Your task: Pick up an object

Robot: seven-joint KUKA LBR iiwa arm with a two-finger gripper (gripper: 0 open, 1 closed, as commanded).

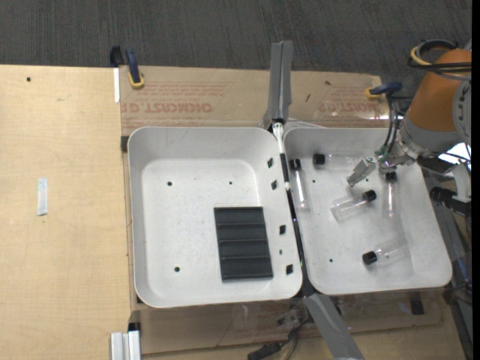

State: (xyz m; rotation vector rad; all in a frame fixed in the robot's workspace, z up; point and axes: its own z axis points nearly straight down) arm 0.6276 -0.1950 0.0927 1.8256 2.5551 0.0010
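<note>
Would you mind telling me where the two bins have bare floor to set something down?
In the left bin, the floor is free left of and behind the black ridged block. The right bin is crowded: clear vials lie scattered, with the gripper over its back. Its front left corner is bare.
</note>
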